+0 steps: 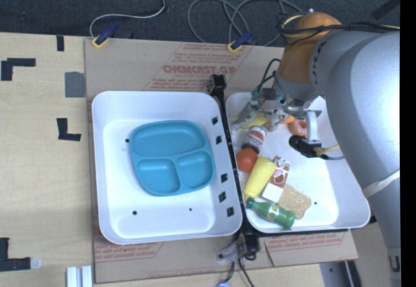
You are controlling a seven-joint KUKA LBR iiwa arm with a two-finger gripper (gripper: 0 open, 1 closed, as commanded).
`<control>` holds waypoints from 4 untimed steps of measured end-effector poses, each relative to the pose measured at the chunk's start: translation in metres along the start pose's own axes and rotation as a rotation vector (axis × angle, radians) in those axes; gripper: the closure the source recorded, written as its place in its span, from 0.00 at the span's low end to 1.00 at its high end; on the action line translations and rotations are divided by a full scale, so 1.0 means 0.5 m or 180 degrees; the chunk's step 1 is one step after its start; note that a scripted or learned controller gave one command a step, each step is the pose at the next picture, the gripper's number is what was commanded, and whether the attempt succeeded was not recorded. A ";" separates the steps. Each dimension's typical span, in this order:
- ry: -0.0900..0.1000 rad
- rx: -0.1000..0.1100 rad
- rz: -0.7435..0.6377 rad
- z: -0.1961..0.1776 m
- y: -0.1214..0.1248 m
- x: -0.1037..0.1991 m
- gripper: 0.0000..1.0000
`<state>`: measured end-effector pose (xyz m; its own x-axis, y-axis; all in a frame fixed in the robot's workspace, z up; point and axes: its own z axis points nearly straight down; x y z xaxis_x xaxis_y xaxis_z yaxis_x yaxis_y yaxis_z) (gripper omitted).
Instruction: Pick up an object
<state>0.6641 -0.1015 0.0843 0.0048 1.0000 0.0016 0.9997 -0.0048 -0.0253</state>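
My gripper reaches down into the back of the right bin, under the orange band of the wrist. Just in front of it lies a small bottle with a brown body and white label. A red round fruit sits beside the bottle, against the bin's left wall. Toward the front lie a yellow bottle, a small red and white carton, a slice of toast and a green bottle. An orange piece lies behind the gripper's right side.
The left bin holds a blue divided plate. A black divider runs between the two bins. The big grey arm covers the right bin's far right side. Cables loop on the dark floor behind the bench.
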 end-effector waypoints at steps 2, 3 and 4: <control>-0.0017 -0.0018 -0.0013 -0.018 0.001 -0.002 0.00; 0.0027 -0.0002 -0.0010 -0.002 0.003 -0.030 0.00; 0.0034 0.0001 -0.0015 -0.002 0.003 -0.035 0.00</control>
<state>0.6654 -0.1188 0.0851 0.0005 0.9999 0.0123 0.9997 -0.0002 -0.0255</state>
